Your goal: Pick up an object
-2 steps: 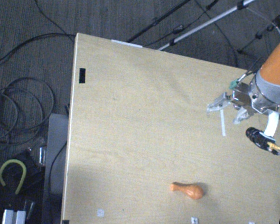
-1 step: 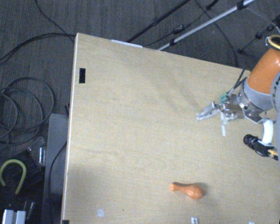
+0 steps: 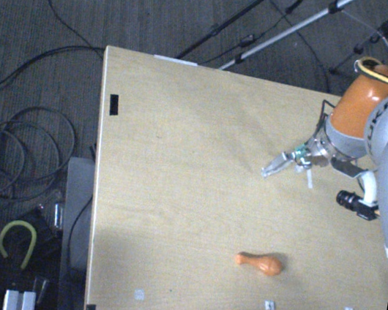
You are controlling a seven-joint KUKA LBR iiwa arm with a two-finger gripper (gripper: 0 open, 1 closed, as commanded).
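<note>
The arm (image 3: 378, 123), grey with an orange band above its wrist, reached in from the right over the upper right part of the pale wooden counter (image 3: 174, 184). Its hand (image 3: 290, 167) pointed left and slightly downward, the two thin fingers (image 3: 275, 167) spread apart in a narrow V with nothing between them. An orange, pear-shaped object (image 3: 262, 263) lay on its side on the counter, well below the hand in the view and a little to its left, its narrow neck pointing left and its rounded end to the right. The object and the hand were well apart. A small black marker (image 3: 114, 105) sat near the counter's upper left edge, and a few small pale and dark tags (image 3: 270, 305) were scattered near the lower right corner. On the dark carpeted floor to the left lay coiled black cables (image 3: 13, 148) and a green U-shaped piece (image 3: 18, 238), while grey tripod legs (image 3: 291, 26) crossed the floor beyond the counter's far edge.
</note>
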